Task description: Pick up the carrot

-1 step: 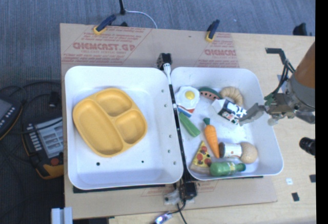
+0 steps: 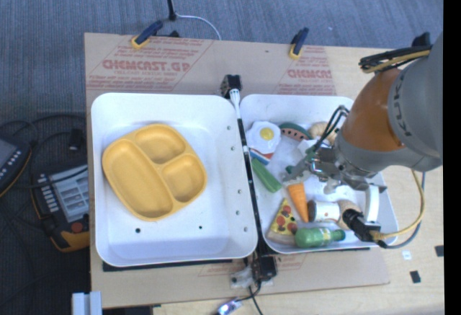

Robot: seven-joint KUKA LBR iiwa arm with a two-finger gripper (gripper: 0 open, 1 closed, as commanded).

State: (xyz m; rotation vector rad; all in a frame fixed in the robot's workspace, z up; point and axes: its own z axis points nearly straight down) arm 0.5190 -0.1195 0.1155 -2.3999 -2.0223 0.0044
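Note:
The carrot (image 2: 297, 200), an orange cone with its point toward the bin's front, lies in the right bin (image 2: 389, 223) among other toy foods. My gripper (image 2: 311, 164) hangs low over the middle of that bin, just above and a little right of the carrot's thick end. The grey wrist and orange band hide what is beneath the arm. Nothing is visibly held.
Around the carrot lie a green vegetable (image 2: 266, 177), a pizza slice (image 2: 283, 220), a green bottle (image 2: 318, 236), a white can (image 2: 328, 211) and a fried egg (image 2: 264, 135). A yellow divided plate (image 2: 153, 169) sits in the left bin (image 2: 115, 234).

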